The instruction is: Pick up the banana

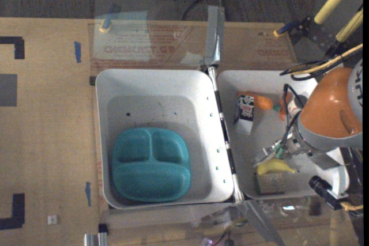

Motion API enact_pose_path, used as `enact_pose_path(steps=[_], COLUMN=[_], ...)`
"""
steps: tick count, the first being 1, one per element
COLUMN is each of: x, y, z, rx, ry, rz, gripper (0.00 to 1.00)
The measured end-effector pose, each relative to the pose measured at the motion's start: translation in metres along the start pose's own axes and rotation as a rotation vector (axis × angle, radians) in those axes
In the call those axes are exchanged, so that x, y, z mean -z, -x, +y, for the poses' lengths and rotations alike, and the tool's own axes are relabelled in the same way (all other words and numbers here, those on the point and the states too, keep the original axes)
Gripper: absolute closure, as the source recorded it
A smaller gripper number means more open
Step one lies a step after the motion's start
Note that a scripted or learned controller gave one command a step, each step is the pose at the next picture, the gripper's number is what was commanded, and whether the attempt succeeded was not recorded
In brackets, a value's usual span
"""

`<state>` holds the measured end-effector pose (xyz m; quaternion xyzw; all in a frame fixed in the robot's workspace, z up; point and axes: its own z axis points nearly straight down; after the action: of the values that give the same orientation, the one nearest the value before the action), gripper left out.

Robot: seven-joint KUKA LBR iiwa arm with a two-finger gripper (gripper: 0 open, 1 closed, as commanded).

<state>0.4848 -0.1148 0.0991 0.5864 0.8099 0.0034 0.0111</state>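
Camera view looks down on two white bins side by side on a brown bench. Left bin (115,89) has a teal divided plate (151,164) lying flat in its lower part. Right bin (230,89) has the banana (275,167) near its front edge, yellow, lying approx. horizontal, touching or just above a grey-brown sponge-like block (272,182). A small white carton w/ dark print (245,108) stands nearer the back left of this bin, and an orange object (264,103) is just beside it. The arm (328,112), w/ its orange band, comes in from the right over this bin. The gripper (282,150) is low, just above the banana's right part; if it is clenched or released I cannot tell, and no object is seen in its grasp.
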Motion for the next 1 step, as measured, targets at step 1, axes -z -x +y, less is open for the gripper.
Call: enact_pose_path(steps=[1], x=[-0.0108], y=[0.0297], z=[-0.0107], rx=[0.084], ry=[-0.004], rz=[0.007], gripper=[0.0])
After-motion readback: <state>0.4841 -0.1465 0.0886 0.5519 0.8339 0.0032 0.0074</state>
